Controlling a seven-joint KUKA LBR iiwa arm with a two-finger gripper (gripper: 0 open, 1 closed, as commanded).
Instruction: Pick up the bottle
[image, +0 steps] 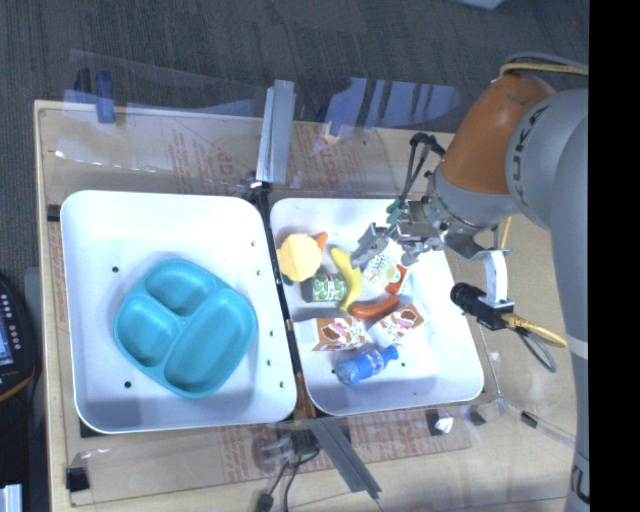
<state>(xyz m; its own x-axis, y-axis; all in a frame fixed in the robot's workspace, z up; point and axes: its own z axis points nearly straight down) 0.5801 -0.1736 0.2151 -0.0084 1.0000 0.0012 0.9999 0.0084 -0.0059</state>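
Taking the right-hand bin (455, 375) as the landmark: in the bin to its left lies a blue divided plate (186, 325), well clear of any risk. Inside the landmark bin, the blue bottle (362, 364) lies on its side near the front wall, touching snack packets (345, 330) just behind it. Further back, above a banana (347, 277) and a red pepper (378, 303), hangs the gripper (385, 238); whether it is open or closed I cannot tell, and nothing visibly sits in it. A descent here would likely land on that clutter and miss the bottle.
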